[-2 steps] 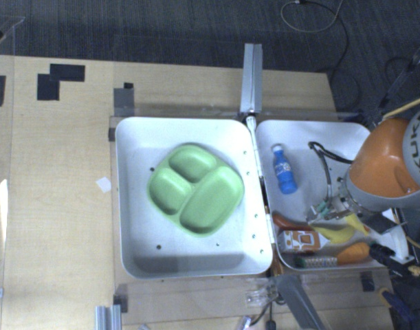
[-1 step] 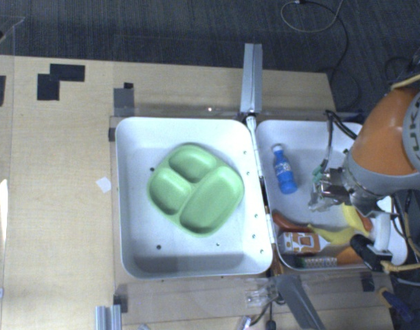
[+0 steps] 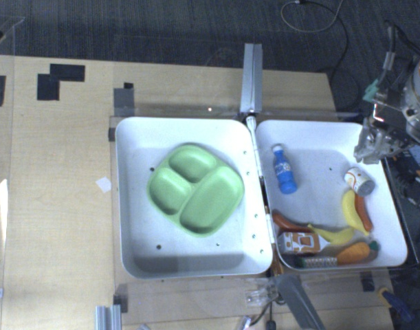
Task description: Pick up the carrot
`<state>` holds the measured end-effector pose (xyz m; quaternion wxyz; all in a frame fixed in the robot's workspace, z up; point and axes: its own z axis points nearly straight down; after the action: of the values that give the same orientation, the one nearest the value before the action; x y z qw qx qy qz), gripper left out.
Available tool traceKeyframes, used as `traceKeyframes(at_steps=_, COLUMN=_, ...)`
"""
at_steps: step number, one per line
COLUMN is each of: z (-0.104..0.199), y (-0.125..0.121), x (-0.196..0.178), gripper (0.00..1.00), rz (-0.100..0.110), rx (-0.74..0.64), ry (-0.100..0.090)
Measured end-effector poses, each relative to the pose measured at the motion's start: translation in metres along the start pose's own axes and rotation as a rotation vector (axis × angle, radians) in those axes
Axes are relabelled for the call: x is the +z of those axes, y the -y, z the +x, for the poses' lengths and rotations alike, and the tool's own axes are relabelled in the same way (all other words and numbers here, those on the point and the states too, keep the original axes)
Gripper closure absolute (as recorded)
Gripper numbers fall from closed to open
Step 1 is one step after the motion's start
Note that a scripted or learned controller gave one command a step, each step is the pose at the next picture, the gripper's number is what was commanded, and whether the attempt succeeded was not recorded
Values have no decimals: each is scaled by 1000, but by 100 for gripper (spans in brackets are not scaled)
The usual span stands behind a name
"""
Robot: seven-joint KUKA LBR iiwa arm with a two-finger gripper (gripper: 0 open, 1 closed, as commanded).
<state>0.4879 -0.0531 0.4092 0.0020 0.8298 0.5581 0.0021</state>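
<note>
Looks like we're at the approach step rn. The grey metal two-finger gripper [image 3: 370, 150] hangs over the far right rim of the right-hand shallow white plastic bin [image 3: 319, 139], nothing between its tips afaict, and tbh can't tell whether it's wide or narrow from this angle.

The target, a small orange plastic carrot with a green leafy end [image 3: 357, 251], lies down in the near right corner of that bin, well apart from the gripper. It's stubby, bright orange, tapered, lying roughly flat, green top pointing right toward the bin wall.

Next move imo: travel toward the near edge of the bin, then descend right over the carrot. Tricky bc it's crowded there. A yellow plastic banana [image 3: 339, 234] sits just beside it, and a brown-and-white carton-shaped box [image 3: 299, 242] is close on its left. Wall's tight too, so finger placement needs care.

The blue plastic bottle [image 3: 284, 170] is well out of the way.
</note>
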Motion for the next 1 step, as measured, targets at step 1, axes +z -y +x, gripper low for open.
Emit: traceKeyframes(at_steps=1, z=-34, y=-13, x=21, gripper=100, rz=3, rx=431, ry=2)
